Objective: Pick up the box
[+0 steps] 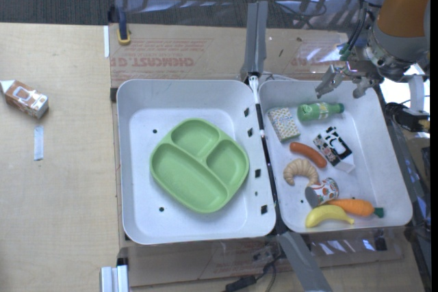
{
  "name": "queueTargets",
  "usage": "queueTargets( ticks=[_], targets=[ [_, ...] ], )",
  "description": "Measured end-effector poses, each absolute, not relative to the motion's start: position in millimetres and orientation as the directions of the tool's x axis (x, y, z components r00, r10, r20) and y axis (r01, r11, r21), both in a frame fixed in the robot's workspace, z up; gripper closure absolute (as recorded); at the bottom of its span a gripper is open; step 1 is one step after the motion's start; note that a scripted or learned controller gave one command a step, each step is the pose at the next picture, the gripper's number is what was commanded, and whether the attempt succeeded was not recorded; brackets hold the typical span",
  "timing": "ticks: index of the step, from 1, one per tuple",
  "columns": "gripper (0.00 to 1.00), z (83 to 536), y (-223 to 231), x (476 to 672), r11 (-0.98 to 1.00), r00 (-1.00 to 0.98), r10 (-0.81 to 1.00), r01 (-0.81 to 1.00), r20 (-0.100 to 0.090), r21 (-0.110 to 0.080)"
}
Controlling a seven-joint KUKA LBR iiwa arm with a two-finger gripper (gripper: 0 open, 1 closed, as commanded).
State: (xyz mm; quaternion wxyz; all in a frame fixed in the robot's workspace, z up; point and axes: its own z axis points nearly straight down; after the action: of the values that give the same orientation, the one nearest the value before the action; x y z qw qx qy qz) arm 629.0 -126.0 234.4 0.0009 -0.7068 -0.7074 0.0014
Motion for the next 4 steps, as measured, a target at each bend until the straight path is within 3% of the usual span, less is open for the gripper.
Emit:
queueTargets(
  ticks=[1, 4],
  targets=[
    [0.0, 190.1, -59.3, 623.0, 0.022, -0.022, 1.0, 1.0, -0.001, -0.004],
    [0.0, 190.2, -59.6, 623.0, 0.021, -0.021, 1.0, 1.0, -0.001, -0.004]
  ],
)
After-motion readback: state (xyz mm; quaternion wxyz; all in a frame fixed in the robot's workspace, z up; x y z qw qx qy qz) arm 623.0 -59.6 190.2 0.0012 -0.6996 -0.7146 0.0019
